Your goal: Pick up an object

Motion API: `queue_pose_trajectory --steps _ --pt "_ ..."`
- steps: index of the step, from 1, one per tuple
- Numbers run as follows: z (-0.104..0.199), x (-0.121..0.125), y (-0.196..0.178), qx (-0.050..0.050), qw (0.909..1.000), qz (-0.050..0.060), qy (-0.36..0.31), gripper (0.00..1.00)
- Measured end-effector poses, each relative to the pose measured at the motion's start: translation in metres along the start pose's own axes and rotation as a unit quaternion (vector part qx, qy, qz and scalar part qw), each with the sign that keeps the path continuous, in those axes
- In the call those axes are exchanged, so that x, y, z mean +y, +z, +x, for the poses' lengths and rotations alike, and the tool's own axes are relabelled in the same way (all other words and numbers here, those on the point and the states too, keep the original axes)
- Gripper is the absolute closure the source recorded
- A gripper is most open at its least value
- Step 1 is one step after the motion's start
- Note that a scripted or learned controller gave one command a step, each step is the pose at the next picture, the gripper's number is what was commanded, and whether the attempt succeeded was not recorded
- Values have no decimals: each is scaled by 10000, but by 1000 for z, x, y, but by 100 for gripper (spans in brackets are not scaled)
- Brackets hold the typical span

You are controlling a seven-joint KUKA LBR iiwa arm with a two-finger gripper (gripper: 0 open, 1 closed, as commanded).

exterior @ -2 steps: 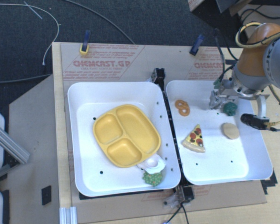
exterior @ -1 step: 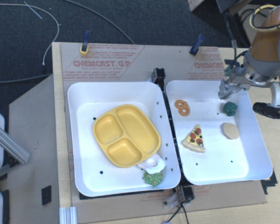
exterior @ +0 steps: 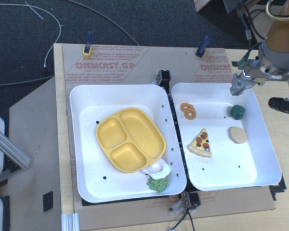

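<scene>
The left white bin [exterior: 82, 129] holds a yellow three-compartment plastic tray [exterior: 130, 139]. The right white bin [exterior: 265, 162] holds a pretzel [exterior: 188, 110], pizza slice [exterior: 201, 143], tan oval cookie [exterior: 238, 135] and, farther back, a dark green lump [exterior: 237, 111]. The gripper [exterior: 239, 88] hovers above the lump; whether it is open I cannot tell.

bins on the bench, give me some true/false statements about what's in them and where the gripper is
1. The yellow divided tray lies in the left bin. True.
2. The pizza slice lies in the left bin. False: it is in the right bin.
3. The gripper is above the right bin's far edge, near the dark green piece. True.
4. The pretzel rests on the yellow tray. False: it lies on the right bin's floor.
5. The gripper holds the beige oval piece. False: that piece lies on the bin floor, apart from the gripper.
</scene>
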State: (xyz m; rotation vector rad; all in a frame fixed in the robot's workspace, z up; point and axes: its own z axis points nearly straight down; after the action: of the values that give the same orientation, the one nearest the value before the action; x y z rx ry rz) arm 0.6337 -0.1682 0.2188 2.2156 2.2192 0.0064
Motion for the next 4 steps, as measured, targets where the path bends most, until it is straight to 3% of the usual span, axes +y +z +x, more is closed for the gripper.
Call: queue_pose_trajectory --steps 1,4 --pt "0 1 -29 0 10000 8 2 100" --pt "144 -71 -12 20 10000 59 -14 100"
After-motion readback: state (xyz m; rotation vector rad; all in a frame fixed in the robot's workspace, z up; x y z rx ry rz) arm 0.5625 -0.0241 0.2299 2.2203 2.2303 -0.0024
